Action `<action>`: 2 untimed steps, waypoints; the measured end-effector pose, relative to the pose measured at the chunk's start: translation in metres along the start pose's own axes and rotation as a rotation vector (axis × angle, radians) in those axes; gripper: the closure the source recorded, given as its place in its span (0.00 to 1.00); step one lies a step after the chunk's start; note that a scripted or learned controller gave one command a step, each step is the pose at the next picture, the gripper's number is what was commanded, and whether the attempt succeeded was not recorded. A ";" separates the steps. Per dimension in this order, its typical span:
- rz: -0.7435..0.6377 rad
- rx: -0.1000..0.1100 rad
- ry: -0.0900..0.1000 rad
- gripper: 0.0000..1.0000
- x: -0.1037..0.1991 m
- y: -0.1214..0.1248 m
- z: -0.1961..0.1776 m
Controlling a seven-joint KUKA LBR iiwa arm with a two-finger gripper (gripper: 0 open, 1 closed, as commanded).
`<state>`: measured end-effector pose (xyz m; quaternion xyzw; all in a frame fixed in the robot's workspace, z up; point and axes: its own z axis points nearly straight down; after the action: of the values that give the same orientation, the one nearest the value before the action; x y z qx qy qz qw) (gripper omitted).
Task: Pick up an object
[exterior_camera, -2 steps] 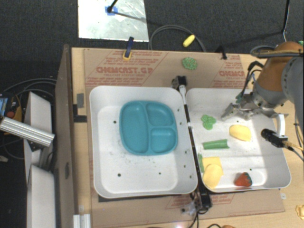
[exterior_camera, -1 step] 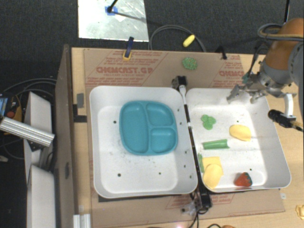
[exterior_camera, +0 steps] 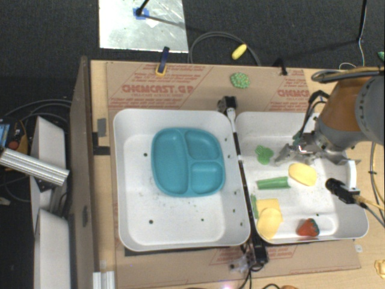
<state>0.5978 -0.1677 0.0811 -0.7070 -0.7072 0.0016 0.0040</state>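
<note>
Gripper: low in right white bin; finger state cannot be told.
Nearest thing: pale yellow rounded plastic lump, just beside gripper.
Handling: likely light, stiff, slick; pinch across its narrow width.
Neighbour: green plastic stick, close.

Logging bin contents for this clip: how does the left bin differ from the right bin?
The left bin holds a single item, a blue divided plate; the right bin holds several small toy foods, among them a green stick, a yellow lump and a red piece. The arm's pincer is over the right bin, not the left. Both are shallow, white and sit side by side.
</note>
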 end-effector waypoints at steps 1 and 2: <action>0.000 -0.007 -0.003 0.00 -0.006 -0.020 -0.003; 0.000 -0.012 -0.005 0.00 -0.011 -0.026 -0.035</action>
<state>0.5719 -0.1784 0.1167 -0.7069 -0.7073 -0.0009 -0.0019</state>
